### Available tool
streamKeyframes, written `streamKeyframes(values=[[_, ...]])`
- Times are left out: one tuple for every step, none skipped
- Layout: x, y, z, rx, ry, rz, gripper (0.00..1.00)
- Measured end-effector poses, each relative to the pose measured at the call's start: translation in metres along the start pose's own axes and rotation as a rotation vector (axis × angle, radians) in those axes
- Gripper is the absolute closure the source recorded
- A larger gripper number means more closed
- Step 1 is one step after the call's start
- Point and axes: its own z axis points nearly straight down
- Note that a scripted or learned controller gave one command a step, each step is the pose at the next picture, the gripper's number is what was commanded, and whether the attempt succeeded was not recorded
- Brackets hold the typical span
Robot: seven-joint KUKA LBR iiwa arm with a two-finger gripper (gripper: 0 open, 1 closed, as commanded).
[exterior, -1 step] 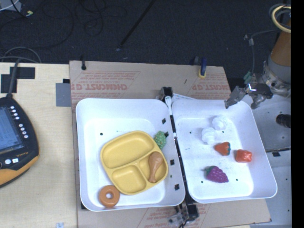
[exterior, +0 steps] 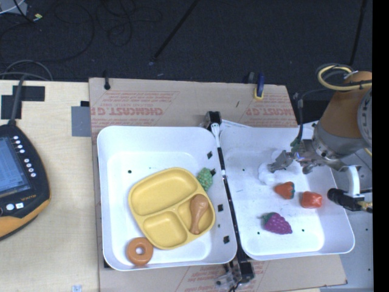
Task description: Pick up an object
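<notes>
Camera view, looking down at a slant, shows the metal fingers (exterior: 284,161) low over the right bin (exterior: 340,245); whether they are spread or pressed together cannot be told, and nothing is seen between them. Touching or just beside their tips lies a small, pale, rounded lump (exterior: 267,174), too blurred to name. Just below the fingers sits a glossy orange-red toy fruit (exterior: 284,190), and beside it a red strawberry (exterior: 311,199). Further below lies a knobbly purple grape bunch (exterior: 277,223). Well to the left of the fingers, in the left bin (exterior: 115,157), a smooth yellow divided plate (exterior: 159,196) carries a tan drumstick (exterior: 198,212); a bumpy green piece (exterior: 205,177) touches its rim, and a ring-shaped doughnut (exterior: 140,251) lies near its lower edge. Both bins are shallow, white and smooth, set on printed brown cardboard (exterior: 182,105) over a pale wooden worktop (exterior: 55,248). An orange-edged handheld controller (exterior: 15,175) rests at the far left, and dark carpet (exterior: 182,29) with cables lies beyond.
</notes>
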Motion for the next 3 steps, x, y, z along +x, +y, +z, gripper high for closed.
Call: streamKeyframes(values=[[0.029, -0.07, 0.034, 0.024, 0.006, 0.005, 0.0], [0.073, -0.117, 0.032, 0.022, 0.006, 0.004, 0.0], [0.069, -0.115, 0.021, 0.019, 0.003, 0.011, 1.0]])
